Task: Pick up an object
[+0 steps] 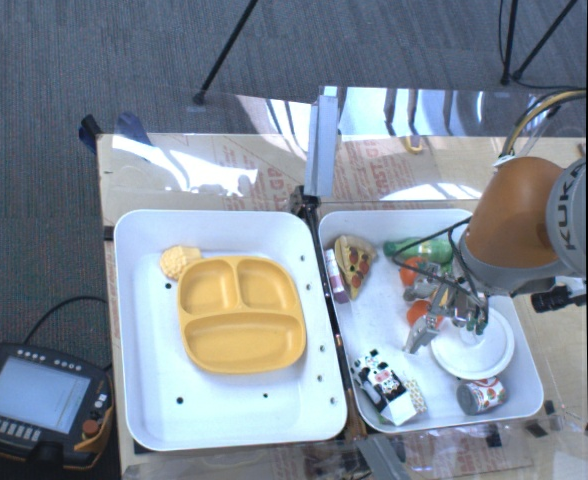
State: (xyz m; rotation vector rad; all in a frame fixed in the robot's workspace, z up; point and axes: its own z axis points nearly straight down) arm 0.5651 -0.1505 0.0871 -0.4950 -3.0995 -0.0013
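Note:
My gripper (444, 326) hangs over the right bin (529, 368), below the arm's orange band. It is open, and I see nothing held between its fingers. One finger (419, 336) reaches down-left beside an orange toy piece (417, 313). A white dish (479, 353) lies just below and right of the gripper. Also in this bin are a pizza slice (355, 255), a green toy vegetable (421, 249), a cow-patterned carton (382, 380), a small can (479, 396) and a purple-and-white item (336, 277).
The left bin (144, 368) holds a yellow divided plate (241, 314) and a small yellow waffle-like piece (179, 260) at the plate's upper left. The wall between the bins runs down the middle. A tablet controller (36, 396) lies off the bench at lower left.

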